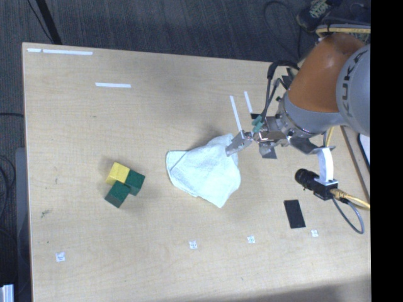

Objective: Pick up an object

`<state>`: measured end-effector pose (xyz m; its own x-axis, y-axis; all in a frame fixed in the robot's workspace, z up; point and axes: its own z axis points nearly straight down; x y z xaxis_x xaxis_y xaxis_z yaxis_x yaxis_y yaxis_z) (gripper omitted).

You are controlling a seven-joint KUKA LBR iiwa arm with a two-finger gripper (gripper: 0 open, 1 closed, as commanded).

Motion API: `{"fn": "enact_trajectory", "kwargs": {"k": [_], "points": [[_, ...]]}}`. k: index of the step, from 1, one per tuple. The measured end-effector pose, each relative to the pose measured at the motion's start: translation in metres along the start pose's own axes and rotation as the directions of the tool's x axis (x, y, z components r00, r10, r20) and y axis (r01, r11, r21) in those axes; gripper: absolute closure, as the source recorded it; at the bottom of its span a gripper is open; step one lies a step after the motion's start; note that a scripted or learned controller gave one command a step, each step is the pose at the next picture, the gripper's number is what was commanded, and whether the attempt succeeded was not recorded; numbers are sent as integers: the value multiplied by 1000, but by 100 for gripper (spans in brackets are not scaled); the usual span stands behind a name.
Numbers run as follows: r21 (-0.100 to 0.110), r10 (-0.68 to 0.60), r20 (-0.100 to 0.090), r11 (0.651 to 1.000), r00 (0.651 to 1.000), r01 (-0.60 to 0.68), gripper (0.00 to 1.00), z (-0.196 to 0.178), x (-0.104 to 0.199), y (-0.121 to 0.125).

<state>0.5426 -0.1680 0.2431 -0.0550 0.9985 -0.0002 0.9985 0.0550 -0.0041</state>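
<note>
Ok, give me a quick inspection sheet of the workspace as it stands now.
Surface: light wood bench, a white strip near the far edge, small square markers along the near edge.
Job's things: crumpled white cloth mid-bench; yellow and green blocks clustered to its left, apart from it.
Clutter: small black rectangle lying flat, right of the cloth.
Gripper: gripper at the cloth's upper right corner; a fold of cloth seems pinched at its tip, hard to confirm.
Cables: black cable looping near the right edge; thin wires by the wrist.
Surroundings: dark floor beyond the bench, cords on it.
</note>
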Motion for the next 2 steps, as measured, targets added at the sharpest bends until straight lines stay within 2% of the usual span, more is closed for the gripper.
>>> {"fn": "enact_trajectory", "kwargs": {"k": [1,2], "points": [[-1,52,0,999,999,-52,0,-22,-45,49],[1,-174,-2,985,985,174,0,153,-34,77]]}}
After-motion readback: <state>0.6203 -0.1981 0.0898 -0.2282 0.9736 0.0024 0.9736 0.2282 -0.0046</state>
